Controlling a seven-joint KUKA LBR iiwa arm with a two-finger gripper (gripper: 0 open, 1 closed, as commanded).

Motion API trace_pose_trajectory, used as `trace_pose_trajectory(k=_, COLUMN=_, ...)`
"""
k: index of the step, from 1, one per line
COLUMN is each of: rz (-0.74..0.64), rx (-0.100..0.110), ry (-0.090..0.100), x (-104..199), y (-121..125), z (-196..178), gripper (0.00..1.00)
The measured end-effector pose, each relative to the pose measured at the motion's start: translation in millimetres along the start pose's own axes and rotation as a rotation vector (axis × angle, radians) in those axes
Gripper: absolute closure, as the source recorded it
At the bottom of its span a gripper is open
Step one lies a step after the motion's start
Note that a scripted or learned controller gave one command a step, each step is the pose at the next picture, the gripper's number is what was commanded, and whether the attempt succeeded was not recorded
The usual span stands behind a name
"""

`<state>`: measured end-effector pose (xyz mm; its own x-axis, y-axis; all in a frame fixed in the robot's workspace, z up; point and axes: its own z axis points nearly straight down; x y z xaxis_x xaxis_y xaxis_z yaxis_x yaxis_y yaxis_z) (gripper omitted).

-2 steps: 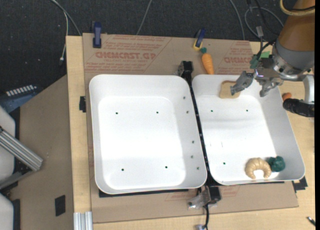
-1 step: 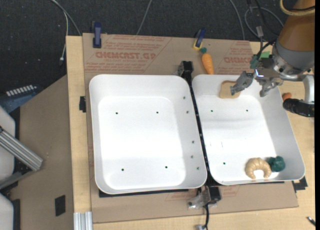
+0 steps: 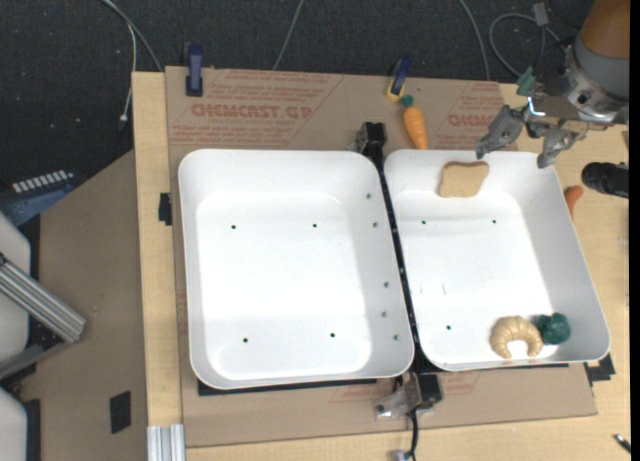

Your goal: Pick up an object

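My gripper [image 3: 523, 139] hangs over the far right corner of the right bin [image 3: 570, 249], its two fingers spread open with nothing between them. A tan bread slice [image 3: 464, 180] lies at the bin's far edge, just left of and below the gripper. A croissant [image 3: 516, 336] and a small green object [image 3: 553, 328] sit together in the bin's near right corner.
The left bin [image 3: 285, 264] sits beside the right one. An orange carrot [image 3: 415, 127] lies on the cardboard behind the bins, near a blue clamp [image 3: 399, 76]. Another blue clamp [image 3: 193, 67] holds the board at far left. Cables run across the dark floor behind.
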<state>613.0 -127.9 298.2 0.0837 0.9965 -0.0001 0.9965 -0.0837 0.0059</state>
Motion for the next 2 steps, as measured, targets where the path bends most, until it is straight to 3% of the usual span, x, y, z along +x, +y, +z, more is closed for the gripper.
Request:
trace_pose_trajectory(k=1, rz=-0.081, rx=0.015, ry=0.001, x=-35.3, y=8.5, z=107.2, gripper=0.00)
trace_pose_trajectory(k=2, rz=-0.084, rx=0.005, ry=0.000, x=-33.6, y=10.6, z=101.6, gripper=0.00)
